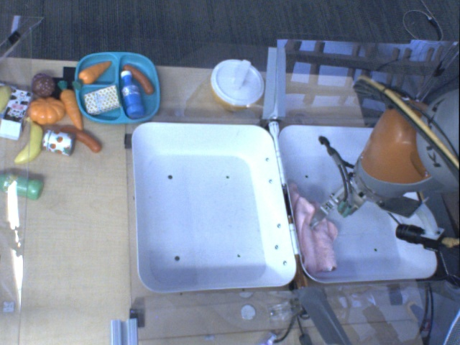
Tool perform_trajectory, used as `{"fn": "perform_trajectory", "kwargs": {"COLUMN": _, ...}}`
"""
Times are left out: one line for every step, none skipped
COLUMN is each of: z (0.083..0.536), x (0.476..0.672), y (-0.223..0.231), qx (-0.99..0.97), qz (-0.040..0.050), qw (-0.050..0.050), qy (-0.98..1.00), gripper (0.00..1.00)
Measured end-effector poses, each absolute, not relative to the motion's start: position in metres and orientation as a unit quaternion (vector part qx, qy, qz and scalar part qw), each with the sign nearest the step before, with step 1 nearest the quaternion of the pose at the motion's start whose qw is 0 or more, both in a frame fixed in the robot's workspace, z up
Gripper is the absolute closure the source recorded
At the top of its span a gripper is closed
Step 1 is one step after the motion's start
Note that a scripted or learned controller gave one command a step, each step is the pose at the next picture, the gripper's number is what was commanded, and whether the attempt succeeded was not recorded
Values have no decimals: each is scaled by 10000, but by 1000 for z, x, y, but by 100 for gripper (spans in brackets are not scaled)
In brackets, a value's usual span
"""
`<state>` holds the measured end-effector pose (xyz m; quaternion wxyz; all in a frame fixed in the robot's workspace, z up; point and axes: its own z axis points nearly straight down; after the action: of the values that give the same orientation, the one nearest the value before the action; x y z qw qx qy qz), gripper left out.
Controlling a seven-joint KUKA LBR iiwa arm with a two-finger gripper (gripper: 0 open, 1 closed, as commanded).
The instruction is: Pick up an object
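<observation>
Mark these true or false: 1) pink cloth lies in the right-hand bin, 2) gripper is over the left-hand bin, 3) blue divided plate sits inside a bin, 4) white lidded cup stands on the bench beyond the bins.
1) The crumpled pink cloth lies in the right-hand white bin: true, against that bin's left wall.
2) The gripper is over the left-hand white bin: false, it is over the right-hand one, at the cloth's upper edge.
3) The blue divided plate sits inside a bin: false, it rests on the wooden bench.
4) The white lidded cup stands on the bench beyond the bins: true.
</observation>
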<state>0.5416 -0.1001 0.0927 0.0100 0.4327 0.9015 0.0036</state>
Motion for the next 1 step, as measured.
{"fn": "perform_trajectory", "kwargs": {"z": 93, "x": 512, "y": -96, "qx": 4719, "qz": 48, "qw": 121, "qy": 8815, "gripper": 0}}
